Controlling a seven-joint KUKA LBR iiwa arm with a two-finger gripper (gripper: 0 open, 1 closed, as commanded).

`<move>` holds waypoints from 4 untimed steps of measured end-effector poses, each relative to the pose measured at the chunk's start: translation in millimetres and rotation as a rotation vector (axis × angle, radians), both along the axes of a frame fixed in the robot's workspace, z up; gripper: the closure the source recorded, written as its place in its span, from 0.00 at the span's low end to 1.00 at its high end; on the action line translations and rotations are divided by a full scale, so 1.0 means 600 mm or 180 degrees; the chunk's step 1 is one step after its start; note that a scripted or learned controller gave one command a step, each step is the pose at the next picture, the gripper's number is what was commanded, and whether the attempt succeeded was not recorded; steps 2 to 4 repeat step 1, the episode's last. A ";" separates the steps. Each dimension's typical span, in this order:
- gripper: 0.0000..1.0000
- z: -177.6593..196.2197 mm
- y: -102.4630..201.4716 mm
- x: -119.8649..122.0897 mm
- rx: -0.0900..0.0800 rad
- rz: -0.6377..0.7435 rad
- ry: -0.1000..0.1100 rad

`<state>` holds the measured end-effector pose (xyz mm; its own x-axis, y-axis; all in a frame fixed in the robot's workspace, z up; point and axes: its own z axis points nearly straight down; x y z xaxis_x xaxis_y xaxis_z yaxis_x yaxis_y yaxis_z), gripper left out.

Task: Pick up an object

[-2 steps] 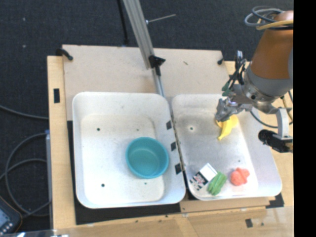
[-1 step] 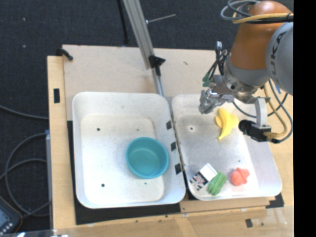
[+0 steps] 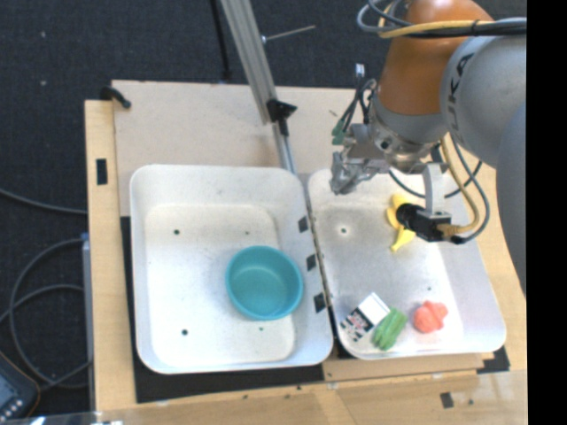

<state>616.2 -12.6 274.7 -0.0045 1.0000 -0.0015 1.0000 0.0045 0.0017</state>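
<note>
At the near edge of the right bin (image 3: 461,273) lie a small white card (image 3: 365,314), a green pod-shaped toy (image 3: 388,329) slanting up to the right, and a pink lump (image 3: 430,317), close together. Farther back, a yellow banana-shaped toy (image 3: 403,224) lies with its long axis running toward the near edge; a black fitting partly covers it. The left bin (image 3: 177,237) holds a blue bowl (image 3: 263,282). The gripper (image 3: 344,182) hangs over the right bin's far-left corner; whether it is open cannot be told.
</note>
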 end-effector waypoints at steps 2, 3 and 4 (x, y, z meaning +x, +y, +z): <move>1.00 0.001 0.084 0.030 0.0005 0.0005 -0.0003; 1.00 0.001 0.084 0.030 0.0005 0.0005 -0.0003; 1.00 0.001 0.084 0.030 0.0005 0.0005 -0.0003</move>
